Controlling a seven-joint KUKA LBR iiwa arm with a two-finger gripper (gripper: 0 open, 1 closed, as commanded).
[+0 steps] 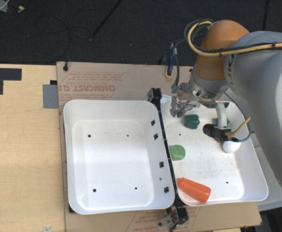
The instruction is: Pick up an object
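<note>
Dark-green piece (191,121) lies just beside hand (177,110), on its arm side, not in it. You cannot tell hand's opening. Risk: off-centre closing shoves piece aside; bin wall (167,129) near hand's other side, could get clipped.

Beyond the gripper (178,109), a dark carpeted floor (131,42) is stretching away, with black cables (85,30) trailing over it. Well to the gripper's left in the view, a pale wooden benchtop (20,153) is carrying black patches (3,79) and a grey patch (49,95). A cardboard sheet (107,83) with red print is lying nearer.
</note>
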